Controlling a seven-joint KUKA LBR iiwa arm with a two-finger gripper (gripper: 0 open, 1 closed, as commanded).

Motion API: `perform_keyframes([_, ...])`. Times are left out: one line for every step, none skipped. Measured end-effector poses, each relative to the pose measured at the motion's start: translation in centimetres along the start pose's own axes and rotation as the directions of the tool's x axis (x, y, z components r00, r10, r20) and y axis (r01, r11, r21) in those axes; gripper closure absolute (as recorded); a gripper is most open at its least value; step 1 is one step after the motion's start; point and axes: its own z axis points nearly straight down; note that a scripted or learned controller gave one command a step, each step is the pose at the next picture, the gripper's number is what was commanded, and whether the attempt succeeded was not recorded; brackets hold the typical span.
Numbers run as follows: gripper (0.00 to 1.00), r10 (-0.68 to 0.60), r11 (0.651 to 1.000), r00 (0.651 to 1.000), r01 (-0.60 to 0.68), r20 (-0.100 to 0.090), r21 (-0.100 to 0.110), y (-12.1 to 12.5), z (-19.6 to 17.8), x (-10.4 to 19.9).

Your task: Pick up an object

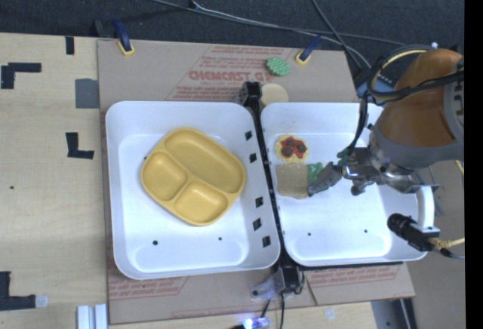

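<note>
On the desk [45, 169], the left bin [124, 244] carries a yellow divided plate [194, 176], lying flat and turned at a slant, well apart from anything the arm is near.

Across the black divider, the right bin [339, 241] has its things gathered at the left wall: a small round piece with a red and dark top [291, 147], and just below it a tan, squarish block [292, 181], with a small green item [315, 169] touching the block's right edge.

The hand [326, 179] comes in from the right at a slant, its dark tip low over the bin and right beside the green item and the tan block, so the likely target lies just to its left. The block's longer side seems to run up and down in the view, across the hand's line of approach. Whether the hand is apart or together, I cannot tell; the tip is dark and blurred. Nothing is visibly held.

Behind it sits the arm's grey wrist and orange band [419, 105].
</note>
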Motion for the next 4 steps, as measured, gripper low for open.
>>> perform_keyframes([0.0, -0.003, 1.0, 1.0, 0.003, 0.002, -0.011, 0.2, -0.5, 0.0])
perform_keyframes([0.0, -0.002, 1.0, 1.0, 0.002, 0.001, -0.007, 1.0, 4.5, -0.4])
perform_keyframes([0.0, -0.003, 1.0, 1.0, 0.003, 0.0, -0.006, 0.9, 8.9, 0.0])
perform_keyframes([0.0, -0.003, 1.0, 1.0, 0.003, 0.003, -0.012, 0.9, 12.4, 0.0])
